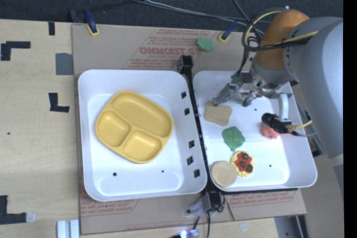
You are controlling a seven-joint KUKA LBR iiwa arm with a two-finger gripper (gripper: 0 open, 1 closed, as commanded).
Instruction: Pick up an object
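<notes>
Bench: cardboard sheet [162, 53] laid on pale wood, dark carpet behind; two white bins set side by side.
Left bin [89, 86]: yellow divided tray [134, 126], long axis slanted from upper left to lower right.
Right bin [295, 173]: tan bread slice [217, 115], green leafy piece [233, 137], round tan disc [223, 173] touching a pizza-like piece [244, 163], pink item [270, 130].
Outside bins: green piece [205, 44] on the cardboard.
Gripper [223, 95]: lowered over the right bin's upper part, just above the bread slice; nothing is seen held; finger spread cannot be told.
</notes>
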